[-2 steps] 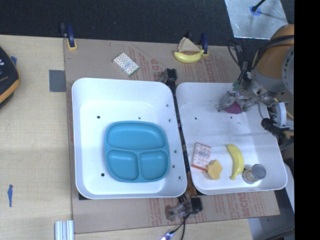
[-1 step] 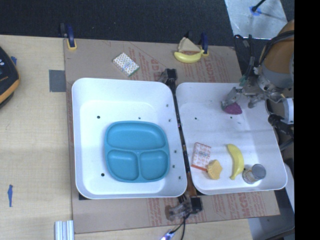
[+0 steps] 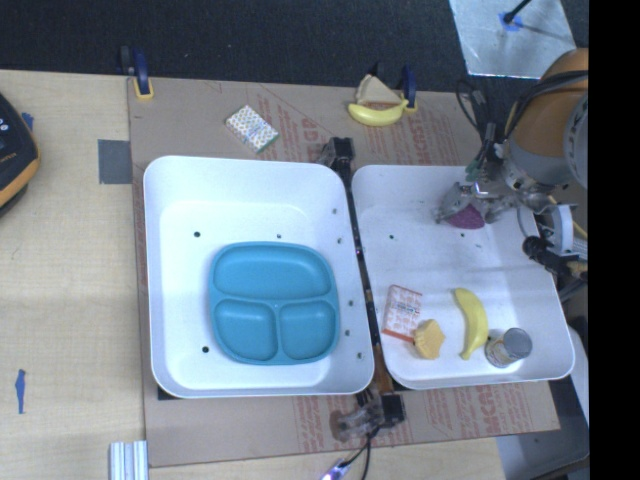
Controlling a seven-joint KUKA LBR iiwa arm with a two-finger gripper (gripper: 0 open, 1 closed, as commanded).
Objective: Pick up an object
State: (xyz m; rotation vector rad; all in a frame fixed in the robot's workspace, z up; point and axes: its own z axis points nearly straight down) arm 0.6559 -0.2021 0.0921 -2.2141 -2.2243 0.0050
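A small purple object (image 3: pixel 466 218) lies in the right bin (image 3: pixel 400 363), near its far edge and toward the right side. The gripper (image 3: pixel 458 205) is down at this object, touching it or just above it. The metal fingers seem to stand on both sides of the purple object, but the view is too small and dark there, so I cannot tell how wide they are or whether they really have hold of it. The object rests on the bin floor, as far as one can see.

The arm (image 3: pixel 550 118) comes in from the right, with its orange band above the grey wrist and black cables around it.

In the near part of the same bin there are four more things. A banana (image 3: pixel 471 320) lies almost along the bin, a little tilted. A small metal can (image 3: pixel 510 347) lies just beside the lower end of the banana, at the right. A yellow block (image 3: pixel 429 339) lies left of the banana, and a red and white card (image 3: pixel 403 311) touches the block at its upper left.

The left bin (image 3: pixel 180 198) holds a blue divided plate (image 3: pixel 273 302), with one long compartment at the far side and two smaller ones at the near side.

On the bench behind the bins lies a second yellow banana-shaped thing (image 3: pixel 377 111) and a small patterned packet (image 3: pixel 251 127).
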